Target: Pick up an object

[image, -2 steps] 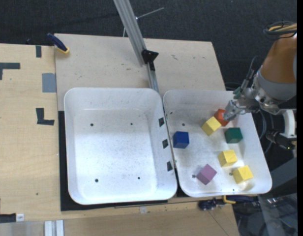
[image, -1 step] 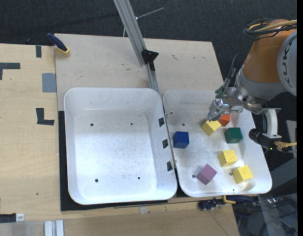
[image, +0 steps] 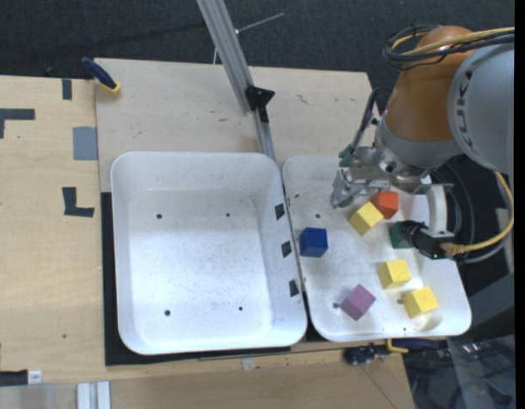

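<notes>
Pincer [image: 346, 196] — grip state unclear — beside yellow cube [image: 366, 219] and orange cube [image: 386, 202]; blue cube [image: 314, 242] near.

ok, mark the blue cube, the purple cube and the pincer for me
blue cube [image: 313, 242]: camera view, centre of its top face.
purple cube [image: 358, 302]: camera view, middle of its top face.
pincer [image: 343, 196]: camera view, at the fingertips, above the right bin's upper part.

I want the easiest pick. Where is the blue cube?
The blue cube sits in the right bin, near its left wall, apart from the other blocks.
</notes>
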`<state>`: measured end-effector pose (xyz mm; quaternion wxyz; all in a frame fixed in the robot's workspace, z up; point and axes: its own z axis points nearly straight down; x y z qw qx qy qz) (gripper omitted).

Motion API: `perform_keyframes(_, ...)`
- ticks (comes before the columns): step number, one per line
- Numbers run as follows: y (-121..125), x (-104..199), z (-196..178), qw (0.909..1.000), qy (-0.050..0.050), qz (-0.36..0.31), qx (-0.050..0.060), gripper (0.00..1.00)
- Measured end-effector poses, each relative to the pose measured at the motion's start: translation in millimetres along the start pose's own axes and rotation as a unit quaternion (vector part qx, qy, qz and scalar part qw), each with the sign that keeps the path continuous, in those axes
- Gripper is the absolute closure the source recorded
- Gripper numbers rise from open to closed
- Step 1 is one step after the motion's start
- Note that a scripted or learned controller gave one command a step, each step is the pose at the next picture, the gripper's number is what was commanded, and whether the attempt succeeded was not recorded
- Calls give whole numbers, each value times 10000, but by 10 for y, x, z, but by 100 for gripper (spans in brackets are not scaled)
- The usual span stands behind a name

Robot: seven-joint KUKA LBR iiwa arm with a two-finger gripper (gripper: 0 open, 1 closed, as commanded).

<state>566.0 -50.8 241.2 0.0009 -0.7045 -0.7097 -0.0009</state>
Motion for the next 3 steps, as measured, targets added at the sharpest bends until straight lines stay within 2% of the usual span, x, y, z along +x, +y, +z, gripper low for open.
perform_keyframes(2,-155,946,121,10000,-6,5,15,100)
perform_keyframes(3,-149,1482,20,10000,-3,-2,7,100)
